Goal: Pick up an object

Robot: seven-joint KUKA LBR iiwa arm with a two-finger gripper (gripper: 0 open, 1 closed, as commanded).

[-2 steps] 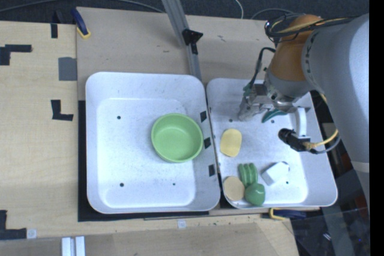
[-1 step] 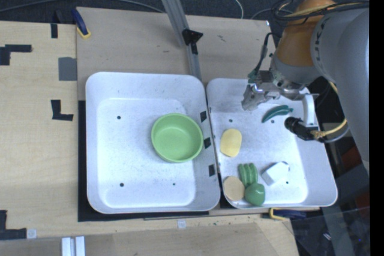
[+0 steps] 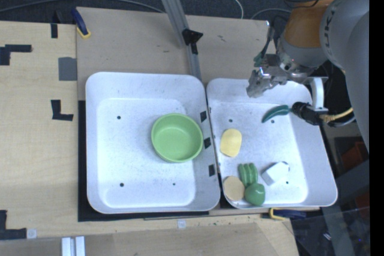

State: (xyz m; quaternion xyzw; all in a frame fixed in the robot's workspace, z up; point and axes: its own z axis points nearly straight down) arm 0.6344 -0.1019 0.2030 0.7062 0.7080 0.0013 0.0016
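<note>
A round green ball [image 3: 255,193] lies low in the right bin [image 3: 312,153]; end effector [image 3: 257,86] grip state unclear.

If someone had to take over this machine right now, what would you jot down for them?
Gripper: over the far edge of the right bin, nothing seen in it; open or shut can't be told.
Right bin holds: yellow piece, green ridged piece, green ball, tan disc, white block, teal curved piece.
Left bin: green bowl.
Done: nothing picked yet.
Left: descend onto one object, grasp, lift.
</note>
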